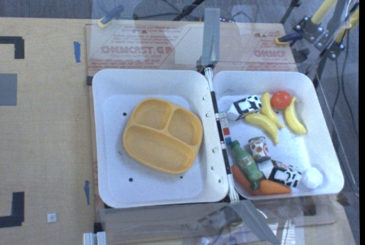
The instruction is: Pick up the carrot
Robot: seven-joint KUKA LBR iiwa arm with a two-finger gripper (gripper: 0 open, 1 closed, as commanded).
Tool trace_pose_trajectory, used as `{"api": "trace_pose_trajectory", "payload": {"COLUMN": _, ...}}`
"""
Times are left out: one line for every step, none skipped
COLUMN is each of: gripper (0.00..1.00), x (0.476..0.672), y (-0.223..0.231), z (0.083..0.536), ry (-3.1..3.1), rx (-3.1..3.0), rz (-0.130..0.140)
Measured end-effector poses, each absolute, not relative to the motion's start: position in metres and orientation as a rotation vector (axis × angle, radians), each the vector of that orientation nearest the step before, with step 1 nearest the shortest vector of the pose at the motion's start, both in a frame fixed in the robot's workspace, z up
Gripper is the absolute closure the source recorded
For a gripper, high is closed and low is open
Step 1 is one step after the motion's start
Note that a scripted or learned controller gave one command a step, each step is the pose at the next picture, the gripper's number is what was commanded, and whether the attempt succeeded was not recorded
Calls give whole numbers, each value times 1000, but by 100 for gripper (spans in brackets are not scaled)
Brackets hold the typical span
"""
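Orange in colour, the carrot [268, 186] is lying flat near the front edge of the right bin [326, 141], pointing to the right. A green bottle [246, 162] is resting across its thicker left end, and a black-and-white carton [285, 174] is touching it from behind. A white ball [312, 178] is sitting just beside that carton, in the front right corner. Further back, a small can [258, 148] is standing near the bottle, and yellow bananas [268, 120] are lying next to a red tomato [280, 99] and a second black-and-white carton [245, 106]. One more banana [294, 117] is lying to the right of the tomato. The left bin [108, 141] is holding a yellow divided plate [162, 135], which is sitting a little tilted in the middle. About the gripper, I cannot tell if it is open or closed on anything.
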State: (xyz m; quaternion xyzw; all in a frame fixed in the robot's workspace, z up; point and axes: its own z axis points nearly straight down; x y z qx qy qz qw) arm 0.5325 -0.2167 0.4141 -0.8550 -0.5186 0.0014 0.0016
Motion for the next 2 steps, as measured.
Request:
{"api": "trace_pose_trajectory", "payload": {"gripper": 100, "x": 504, "y": -213, "z": 435, "ry": -1138, "rx": -2930, "rz": 1}}
{"api": "trace_pose_trajectory", "payload": {"gripper": 100, "x": 479, "y": -217, "z": 407, "ry": -887, "rx": -3010, "rz": 6}}
